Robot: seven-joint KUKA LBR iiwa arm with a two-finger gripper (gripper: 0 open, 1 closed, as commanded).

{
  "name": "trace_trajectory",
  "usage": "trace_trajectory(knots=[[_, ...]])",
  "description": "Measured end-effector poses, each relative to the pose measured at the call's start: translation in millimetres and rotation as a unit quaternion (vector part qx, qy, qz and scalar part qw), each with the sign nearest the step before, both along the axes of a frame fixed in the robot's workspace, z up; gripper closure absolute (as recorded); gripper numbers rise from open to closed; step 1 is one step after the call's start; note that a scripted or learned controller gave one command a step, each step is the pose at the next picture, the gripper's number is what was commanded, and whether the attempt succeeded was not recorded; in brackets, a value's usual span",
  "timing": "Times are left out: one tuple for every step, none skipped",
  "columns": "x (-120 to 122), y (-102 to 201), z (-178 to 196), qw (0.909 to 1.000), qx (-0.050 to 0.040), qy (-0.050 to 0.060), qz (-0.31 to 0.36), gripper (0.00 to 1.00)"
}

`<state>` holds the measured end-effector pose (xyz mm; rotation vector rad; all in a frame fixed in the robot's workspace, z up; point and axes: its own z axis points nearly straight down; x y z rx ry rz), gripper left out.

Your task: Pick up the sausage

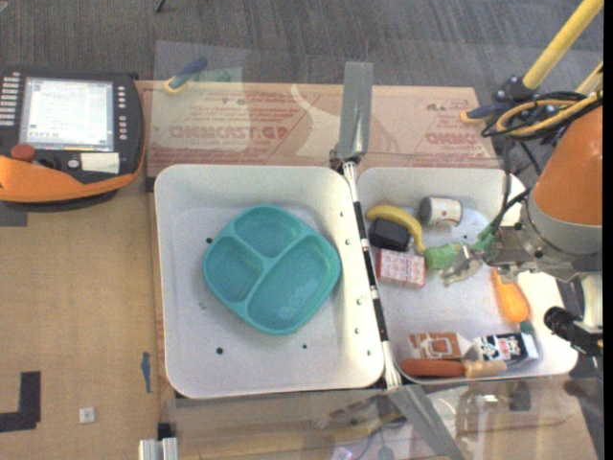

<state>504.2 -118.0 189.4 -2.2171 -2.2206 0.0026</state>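
Sausage [436,368] lay at lower edge of right bin [450,310] | gripper [467,264] hovered mid-right of frame near green item [442,255] | fingers apart, holding nothing

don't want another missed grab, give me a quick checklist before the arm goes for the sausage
1. Sausage in view, lying along the right bin's near edge: ok.
2. Gripper over the sausage: not ok, it hangs by the green toy, further back.
3. Gripper free of any load: cannot tell.
4. Room around the sausage: not ok, the brown carton touches it.
5. Teal plate out of the way in the left bin: ok.
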Motion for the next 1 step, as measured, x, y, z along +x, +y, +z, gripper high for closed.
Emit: trace_trajectory(knots=[[-23.3, -25.5, 104.6, 0.9948, -0.0014, -0.001, -0.102, 0.00]])
